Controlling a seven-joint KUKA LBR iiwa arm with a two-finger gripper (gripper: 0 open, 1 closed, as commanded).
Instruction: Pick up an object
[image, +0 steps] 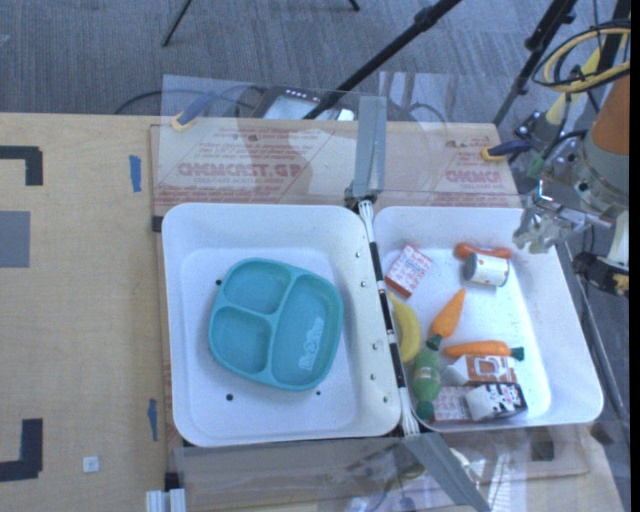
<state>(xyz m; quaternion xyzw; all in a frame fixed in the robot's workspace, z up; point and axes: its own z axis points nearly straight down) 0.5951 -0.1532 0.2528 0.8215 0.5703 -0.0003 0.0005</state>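
Nearest the camera, at the front edge of the right bin, lie two small printed cartons: one pale with red print, and one black and white just to its right, with a third, brown-labelled carton touching them from behind. Counting outward from that cluster: two carrots, one flat just behind the brown carton and one slanted farther back; one green bottle-shaped toy to the left; one banana along the bin's left wall; one red-and-white packet near the back; and one small white can lying on its side, an orange piece behind it too small to name. One left bin holds a single teal divided plate. Above the right bin's far right corner hangs the pincer, beyond the can, clear of every item; blur makes it impossible to tell how its tips stand. Cables and tripod legs crowd the floor behind the bench.
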